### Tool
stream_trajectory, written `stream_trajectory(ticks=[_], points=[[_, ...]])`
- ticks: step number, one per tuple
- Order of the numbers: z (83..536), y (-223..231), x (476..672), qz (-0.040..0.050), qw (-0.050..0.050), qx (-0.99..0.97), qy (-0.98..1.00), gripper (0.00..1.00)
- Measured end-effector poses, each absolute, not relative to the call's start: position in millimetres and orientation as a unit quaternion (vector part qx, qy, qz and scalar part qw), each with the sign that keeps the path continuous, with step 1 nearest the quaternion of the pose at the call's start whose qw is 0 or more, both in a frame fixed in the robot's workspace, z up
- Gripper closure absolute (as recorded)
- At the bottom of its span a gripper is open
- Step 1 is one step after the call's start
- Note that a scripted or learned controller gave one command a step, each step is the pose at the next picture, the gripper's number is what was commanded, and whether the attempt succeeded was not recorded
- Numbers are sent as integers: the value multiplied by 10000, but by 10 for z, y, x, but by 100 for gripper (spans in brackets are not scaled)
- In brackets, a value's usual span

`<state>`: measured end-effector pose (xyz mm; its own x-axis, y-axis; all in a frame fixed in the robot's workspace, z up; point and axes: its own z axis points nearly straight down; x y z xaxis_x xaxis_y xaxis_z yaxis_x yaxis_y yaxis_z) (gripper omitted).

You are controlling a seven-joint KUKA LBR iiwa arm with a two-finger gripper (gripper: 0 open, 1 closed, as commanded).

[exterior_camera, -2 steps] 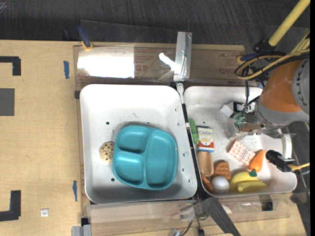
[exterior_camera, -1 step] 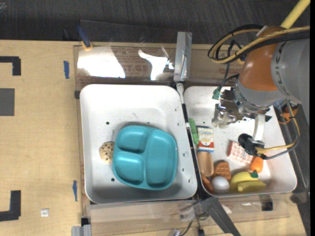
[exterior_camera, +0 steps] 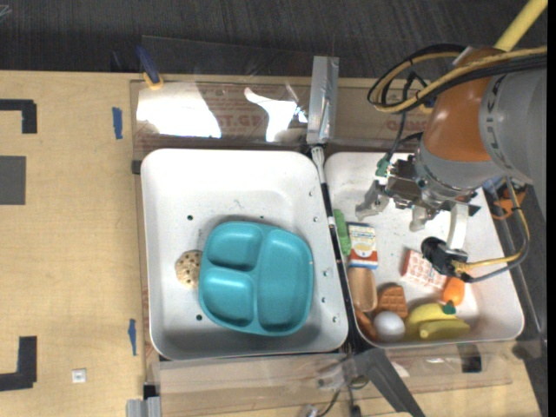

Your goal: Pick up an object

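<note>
You have two white bins on the counter [exterior_camera: 69, 233], side by side. The left bin [exterior_camera: 165, 189] holds two things: one teal divided plate [exterior_camera: 257, 277] with three compartments, lying toward the bin's near edge, and one cookie [exterior_camera: 186, 268] touching the plate's left rim.

The right bin [exterior_camera: 508, 311] holds the pile you can pick from, gathered along its near edge and its left wall. Count one green stick-shaped item [exterior_camera: 341, 233] against the left wall, one small carton [exterior_camera: 362, 248] with a white, orange and red label just beside it, one hot dog bun [exterior_camera: 363, 289] below the carton, one waffle-like brown piece [exterior_camera: 392, 299], one white egg [exterior_camera: 389, 324], one yellow banana [exterior_camera: 437, 317], one orange carrot-like piece [exterior_camera: 453, 291] and one red-and-white packet [exterior_camera: 421, 271].

Your gripper [exterior_camera: 395, 208] hangs over the far half of the right bin, above bare bin floor. Its fingers [exterior_camera: 372, 201] are spread apart with nothing between them, clear of the carton and the packet nearby.
</note>
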<state>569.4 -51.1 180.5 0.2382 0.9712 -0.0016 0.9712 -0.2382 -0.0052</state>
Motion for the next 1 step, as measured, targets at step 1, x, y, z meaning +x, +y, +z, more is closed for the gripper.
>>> stream_trajectory(ticks=[1], points=[[1010, -988, 5484, -34, -21, -6869, -7267, 0]])
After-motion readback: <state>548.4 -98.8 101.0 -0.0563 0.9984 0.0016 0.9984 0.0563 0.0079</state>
